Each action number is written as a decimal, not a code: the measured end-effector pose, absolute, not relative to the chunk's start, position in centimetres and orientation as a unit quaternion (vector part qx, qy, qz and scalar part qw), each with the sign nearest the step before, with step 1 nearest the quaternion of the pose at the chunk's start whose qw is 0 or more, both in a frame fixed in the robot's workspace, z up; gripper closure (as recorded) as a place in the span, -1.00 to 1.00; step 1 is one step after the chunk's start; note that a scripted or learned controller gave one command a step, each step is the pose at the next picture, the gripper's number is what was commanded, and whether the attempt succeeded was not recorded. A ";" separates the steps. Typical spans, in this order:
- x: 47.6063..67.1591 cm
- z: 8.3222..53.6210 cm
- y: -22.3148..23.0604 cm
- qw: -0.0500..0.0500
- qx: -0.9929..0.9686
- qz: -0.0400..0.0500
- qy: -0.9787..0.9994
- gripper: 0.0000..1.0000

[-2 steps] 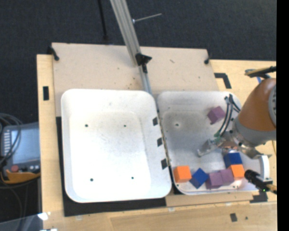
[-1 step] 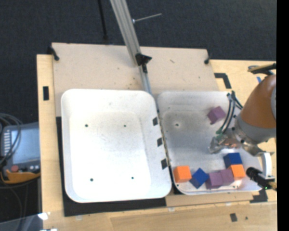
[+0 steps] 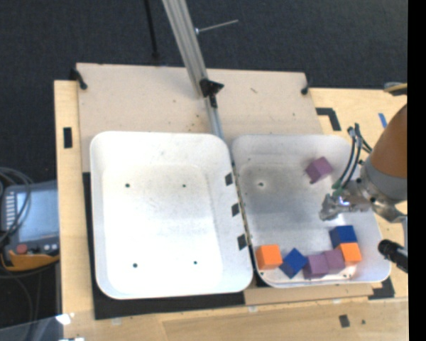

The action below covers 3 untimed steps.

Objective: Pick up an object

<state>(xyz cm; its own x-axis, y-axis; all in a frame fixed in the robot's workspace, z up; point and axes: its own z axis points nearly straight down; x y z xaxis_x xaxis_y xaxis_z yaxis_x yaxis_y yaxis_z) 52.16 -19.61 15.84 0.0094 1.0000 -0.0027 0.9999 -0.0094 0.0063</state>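
Arm (image 3: pixel 387 155) entering over the right edge of the right bin (image 3: pixel 270 155), gripper (image 3: pixel 335 208) low above the bin floor near that edge. Whether its jaws stand wide or narrow cannot be told; nothing shows between them. Candidate objects lie along the bin's near edge: orange block (image 3: pixel 269 256), blue block (image 3: pixel 294 261), purple blocks (image 3: pixel 324 263), orange cube (image 3: pixel 351 252), blue cube (image 3: pixel 343 234). A lone purple cube (image 3: pixel 318 168) sits toward the far right corner, isolated and so probably easier to grasp. Left bin (image 3: pixel 163 212) alongside.

Purple block (image 3: pixel 318 168) lies tilted, alone, perhaps a cube; right bin.
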 end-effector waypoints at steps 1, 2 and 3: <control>52.7 22.2 -20.1 0.005 0.706 0.002 0.708 1.00; 52.8 24.8 -20.2 0.002 0.706 0.001 0.708 1.00; 53.2 23.8 -15.2 0.001 0.705 0.000 0.709 1.00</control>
<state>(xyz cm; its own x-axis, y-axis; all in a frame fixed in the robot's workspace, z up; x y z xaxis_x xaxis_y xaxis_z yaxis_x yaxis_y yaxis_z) 53.18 -15.15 23.80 -0.0060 1.0000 -0.0009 1.0000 0.0060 0.0016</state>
